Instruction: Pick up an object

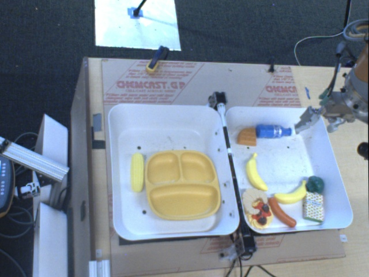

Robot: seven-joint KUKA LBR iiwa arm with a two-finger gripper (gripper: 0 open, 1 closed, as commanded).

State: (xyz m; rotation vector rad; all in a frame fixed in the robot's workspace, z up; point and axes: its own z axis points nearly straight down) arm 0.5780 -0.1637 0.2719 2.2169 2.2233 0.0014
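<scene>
The gripper [304, 122] is hanging over the right bin [331, 154], at its far right edge, just beside the cap end of the bottle [273, 131]. Whether the jaws are parted or closed I cannot tell, since they are showing as one pale wedge; nothing is visibly sitting between them.

The bottle is lying on its side in the far part of the right bin, its long axis running left to right across the view, the pale end pointing right toward the gripper and the blue body pointing left, where it is touching or nearly touching an orange wedge [247, 136].

I am judging it to be a light, stiff toy of smooth plastic, so it is likely to be slippery and, being round, inclined to roll toward or away from the camera if nudged. The best hold is looking like the middle of the blue body, with the jaws closing across the long axis.

Two bananas [255, 173] are lying nearer the camera, well apart from the bottle.
</scene>
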